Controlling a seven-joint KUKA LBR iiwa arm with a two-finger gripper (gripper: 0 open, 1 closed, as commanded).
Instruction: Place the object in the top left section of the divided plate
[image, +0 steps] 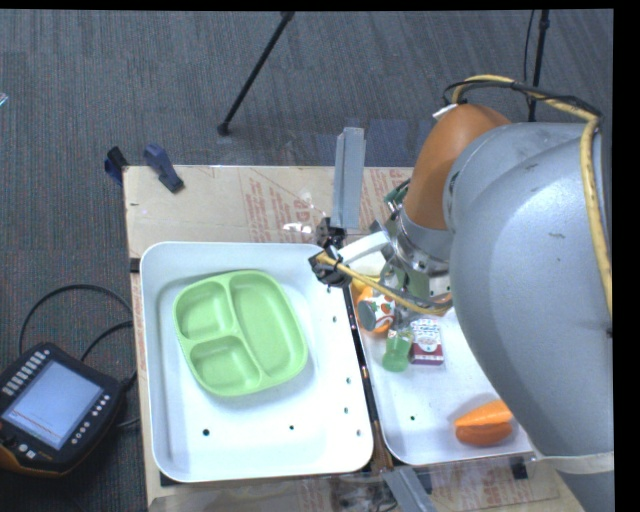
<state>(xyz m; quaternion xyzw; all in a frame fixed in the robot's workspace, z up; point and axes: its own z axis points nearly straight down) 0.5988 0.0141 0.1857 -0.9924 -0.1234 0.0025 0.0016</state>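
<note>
The arm's gripper (385, 300) hangs over the right bin (425, 430), just above a green object (397, 352) and a small red-labelled packet (427, 342); its jaw state cannot be told. The green plate (240, 332) lies in the left bin (250, 440). Grey carpet surrounds the bench. The label is unreadable.

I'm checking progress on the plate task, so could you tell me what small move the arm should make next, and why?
Probably settle lower over the right bin and attempt a grasp: the green divided plate in the left bin holds nothing, while the small green object lies just below the wrist.
</note>
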